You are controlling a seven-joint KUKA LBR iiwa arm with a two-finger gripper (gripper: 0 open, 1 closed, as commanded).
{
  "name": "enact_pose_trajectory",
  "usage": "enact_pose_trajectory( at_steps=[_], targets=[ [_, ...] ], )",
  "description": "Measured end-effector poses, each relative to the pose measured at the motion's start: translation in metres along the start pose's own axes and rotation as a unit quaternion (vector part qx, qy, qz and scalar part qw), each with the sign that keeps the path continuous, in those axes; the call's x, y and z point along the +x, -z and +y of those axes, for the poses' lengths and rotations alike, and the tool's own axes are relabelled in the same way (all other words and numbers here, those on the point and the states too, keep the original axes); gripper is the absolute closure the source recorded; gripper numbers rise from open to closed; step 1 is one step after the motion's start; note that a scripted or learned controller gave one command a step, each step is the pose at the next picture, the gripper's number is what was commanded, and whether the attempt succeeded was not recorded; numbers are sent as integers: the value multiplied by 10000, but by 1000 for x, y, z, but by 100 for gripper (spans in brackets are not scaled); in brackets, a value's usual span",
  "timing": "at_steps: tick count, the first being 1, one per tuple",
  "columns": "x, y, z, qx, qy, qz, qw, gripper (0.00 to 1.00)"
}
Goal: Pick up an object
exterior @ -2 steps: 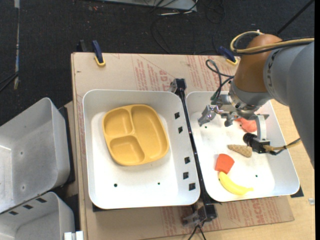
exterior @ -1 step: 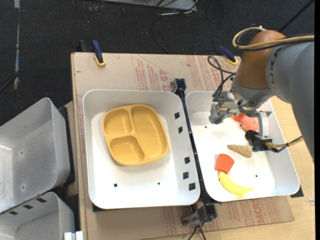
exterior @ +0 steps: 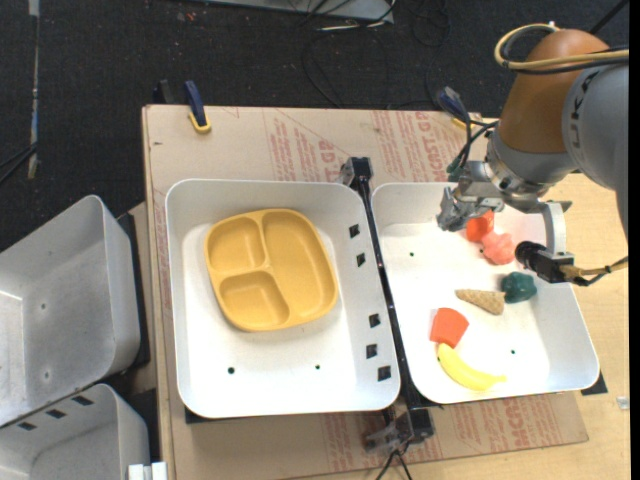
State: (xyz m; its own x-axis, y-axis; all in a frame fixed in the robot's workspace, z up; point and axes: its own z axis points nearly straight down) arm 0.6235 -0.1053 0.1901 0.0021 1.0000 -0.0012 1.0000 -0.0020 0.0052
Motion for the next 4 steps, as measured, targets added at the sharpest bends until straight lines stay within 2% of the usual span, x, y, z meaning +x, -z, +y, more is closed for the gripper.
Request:
enact_pose_trajectory(
  at_steps=[1,2,3,4],
  targets=[
    [-1,64,-1,-11,21,-1,10000,100],
    [-1,108,0,-2,24,0,10000,100],
    [50,86,-3,34,44,11,10000,100],
    [96,74,-19,43,45,11,10000,100]
  ],
)
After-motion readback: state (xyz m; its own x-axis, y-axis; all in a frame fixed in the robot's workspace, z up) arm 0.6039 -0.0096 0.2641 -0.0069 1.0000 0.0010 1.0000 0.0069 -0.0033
